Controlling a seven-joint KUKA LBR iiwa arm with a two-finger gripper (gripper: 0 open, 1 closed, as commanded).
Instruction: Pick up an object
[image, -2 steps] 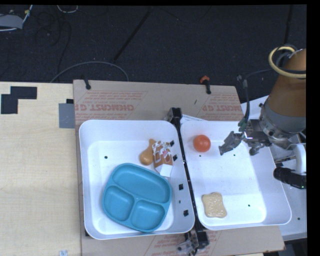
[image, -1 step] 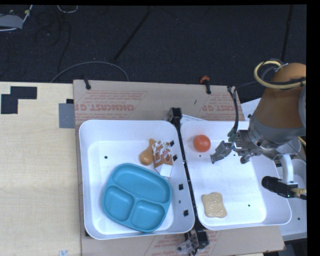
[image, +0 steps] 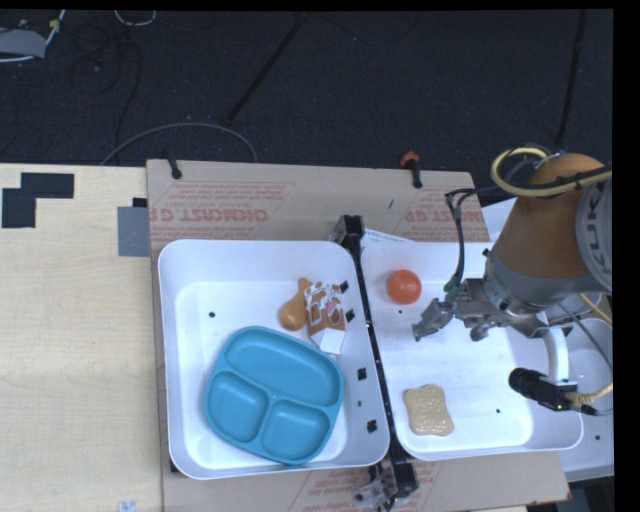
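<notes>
Two shallow white bins sit side by side on the cardboard-topped bench, and in the right bin (image: 520, 425) a red ball (image: 404, 286) lies near the far left corner, just left of the gripper (image: 433, 325), which hovers slightly nearer with its fingers spread and nothing between them. A tan cracker-like piece (image: 429, 410) lies at that bin's near edge, below the gripper. The left bin (image: 185, 330) holds a blue divided plate (image: 273, 393) and, beyond it, a small brown-and-white toy (image: 315, 306).

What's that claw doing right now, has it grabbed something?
Claw: over the right bin, near the red ball; holding nothing visible; open or closed cannot be told.
</notes>
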